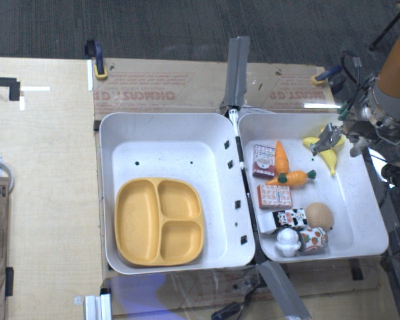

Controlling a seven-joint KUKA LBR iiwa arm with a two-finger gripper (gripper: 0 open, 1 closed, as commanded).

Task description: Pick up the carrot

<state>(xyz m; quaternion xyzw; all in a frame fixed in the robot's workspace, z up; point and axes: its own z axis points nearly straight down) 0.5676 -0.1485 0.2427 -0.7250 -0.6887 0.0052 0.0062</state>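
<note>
Carrot [294, 177]: lying in the right bin [360, 245], mid-bin, just right of a red carton [264, 160] and above a second carton [275, 196].
Axis: long axis runs left-right; green top points right, tip left.
Twin: 1 more orange carrot-like piece [281, 157] stands nearly upright beside it, touching.
Handling: looks a light, rigid, smooth toy, likely slippery; best pinched across the thick middle.
Gripper [331, 139]: hovering far-right over the banana [327, 153], fingers parted, nothing between them.
Left bin: yellow divided plate [160, 220].
</note>
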